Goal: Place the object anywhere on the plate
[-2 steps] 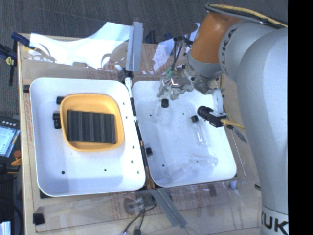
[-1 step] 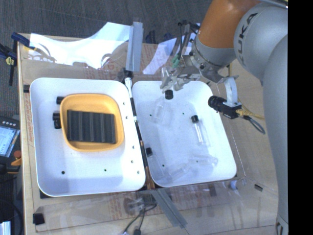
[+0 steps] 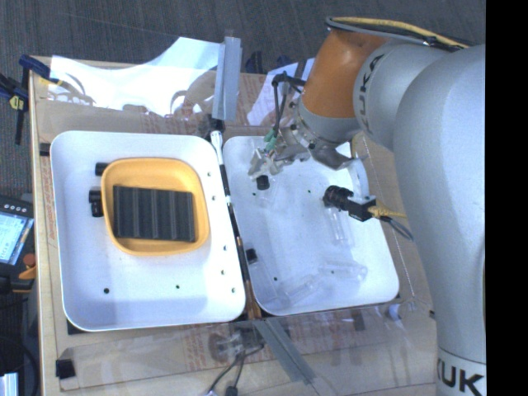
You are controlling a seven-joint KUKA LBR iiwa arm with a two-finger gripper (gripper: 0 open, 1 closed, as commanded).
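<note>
- Nearest the lens: one grey arm (image 3: pixel 437 180), bulking down the right side, with one orange band (image 3: pixel 342 77) above the wrist.
- One gripper (image 3: pixel 266 165) hangs over the upper-left corner of the right bin (image 3: pixel 375 283). Small against the white floor; cannot tell whether the claw is spread or pressed together, and cannot tell if anything sits in it.
- Two shallow white bins, side by side, their inner rims nearly touching.
- Left bin (image 3: pixel 82 295): one yellow plate (image 3: pixel 120 176), squarish with rounded corners, carrying one dark ribbed insert (image 3: pixel 154 213) in its middle.
- Right bin: clear plastic objects (image 3: pixel 318 283) lying on the floor toward the near edge, at least two pieces, hard to separate against the white. Well apart from the plate, in the other bin.
- One black fitting (image 3: pixel 340 198) with cable at the arm's side, above the right bin's middle.
- One handheld screen (image 3: pixel 11 236) at the far left edge of the bench.
</note>
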